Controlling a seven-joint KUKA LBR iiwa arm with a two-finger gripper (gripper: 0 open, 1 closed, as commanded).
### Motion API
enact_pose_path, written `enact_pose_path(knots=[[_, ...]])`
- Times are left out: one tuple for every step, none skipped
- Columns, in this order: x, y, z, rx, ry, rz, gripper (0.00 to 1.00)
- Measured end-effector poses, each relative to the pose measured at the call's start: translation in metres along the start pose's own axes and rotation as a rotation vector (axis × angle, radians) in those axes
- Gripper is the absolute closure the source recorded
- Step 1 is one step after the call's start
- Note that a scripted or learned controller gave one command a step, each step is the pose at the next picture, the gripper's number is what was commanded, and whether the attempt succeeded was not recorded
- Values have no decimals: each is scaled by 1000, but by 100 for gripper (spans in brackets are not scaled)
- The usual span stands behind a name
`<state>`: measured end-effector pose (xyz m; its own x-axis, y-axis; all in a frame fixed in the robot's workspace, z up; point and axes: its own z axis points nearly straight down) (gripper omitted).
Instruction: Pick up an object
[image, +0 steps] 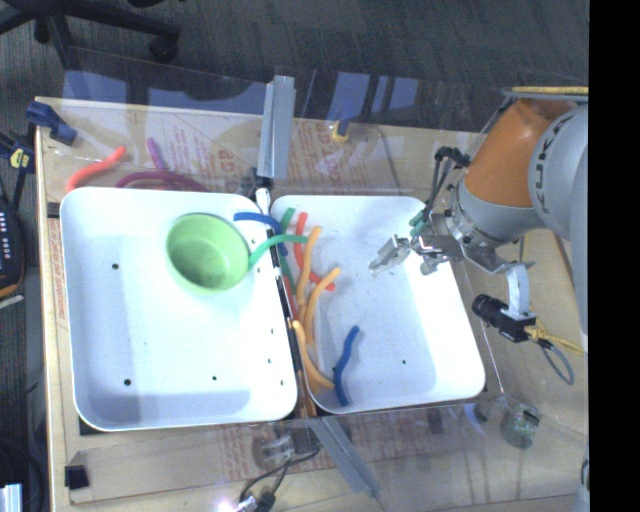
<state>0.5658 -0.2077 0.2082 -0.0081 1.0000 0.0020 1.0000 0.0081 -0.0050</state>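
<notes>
End effector (392, 252) hovers over right bin (440, 370).

Bright overhead light — soft, slightly blurry.

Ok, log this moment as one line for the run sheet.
gripper: over right bin, nothing between fingers | green bowl: in left bin | blue strip: right bin | pick: not yet done

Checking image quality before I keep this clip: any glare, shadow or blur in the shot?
Camera view: lighting is even and focus fair; the white bins look bright but not washed out, the green bowl casts a soft shadow, clear sheeting behind the bins reflects bluish patches, and the gripper is small and slightly soft.
</notes>
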Motion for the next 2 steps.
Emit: enact_pose_path(knots=[[50, 19, 103, -1, 0, -245, 0], [66, 68, 113, -3, -1, -251, 0]])
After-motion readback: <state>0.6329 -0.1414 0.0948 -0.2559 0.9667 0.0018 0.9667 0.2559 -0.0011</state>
